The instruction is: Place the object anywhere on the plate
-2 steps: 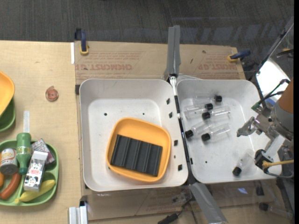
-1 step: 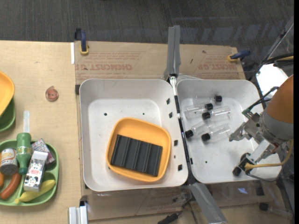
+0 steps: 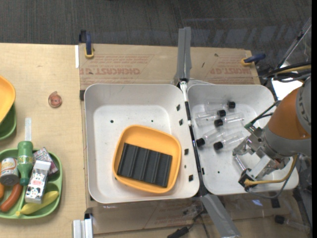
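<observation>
Camera view: a pale wooden surface (image 3: pixel 39 73) under a sheet of cardboard (image 3: pixel 129 68); dark carpet floor (image 3: pixel 148 9) beyond. The yellow plate (image 3: pixel 143 135) lies in the left bin (image 3: pixel 99 133), with the black ridged block (image 3: pixel 145 165) resting flat on it. Right of the plate, in the right bin (image 3: pixel 218 177), lie clear black-capped tubes (image 3: pixel 218 120); further right the pincer (image 3: pixel 247 160) hangs low over that bin, spread or pressed together I cannot tell. Far left of the plate, a green dish (image 3: pixel 52 202) of toy food is cut off by the edge.
</observation>
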### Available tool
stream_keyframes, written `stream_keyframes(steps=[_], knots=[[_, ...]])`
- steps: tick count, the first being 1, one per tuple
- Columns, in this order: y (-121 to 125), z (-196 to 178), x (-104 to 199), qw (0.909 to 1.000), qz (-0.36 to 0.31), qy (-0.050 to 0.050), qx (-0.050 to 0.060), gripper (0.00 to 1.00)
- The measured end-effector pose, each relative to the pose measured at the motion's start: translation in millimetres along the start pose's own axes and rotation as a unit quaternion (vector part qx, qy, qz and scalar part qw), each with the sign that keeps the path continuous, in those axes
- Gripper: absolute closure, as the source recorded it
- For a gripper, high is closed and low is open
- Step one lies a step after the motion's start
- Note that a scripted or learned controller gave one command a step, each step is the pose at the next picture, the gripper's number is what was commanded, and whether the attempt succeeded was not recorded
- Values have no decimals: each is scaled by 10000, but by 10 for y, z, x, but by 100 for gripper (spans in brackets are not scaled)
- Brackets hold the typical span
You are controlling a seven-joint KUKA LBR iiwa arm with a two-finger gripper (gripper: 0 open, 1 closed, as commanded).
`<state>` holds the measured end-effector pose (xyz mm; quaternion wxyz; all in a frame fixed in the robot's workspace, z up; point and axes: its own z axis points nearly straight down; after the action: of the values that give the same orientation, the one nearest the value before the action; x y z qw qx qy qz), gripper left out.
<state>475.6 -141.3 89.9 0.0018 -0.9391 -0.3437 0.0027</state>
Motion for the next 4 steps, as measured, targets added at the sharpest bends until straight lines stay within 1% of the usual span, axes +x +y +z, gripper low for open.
stream_keyframes(steps=[1, 3, 4], knots=[[67, -782, -46, 9994, 354, 3, -12, 0], [-188, -1146, 172, 9975, 709, 1, -15, 0], [98, -1087, -81, 9971, 767, -3, -10, 0]])
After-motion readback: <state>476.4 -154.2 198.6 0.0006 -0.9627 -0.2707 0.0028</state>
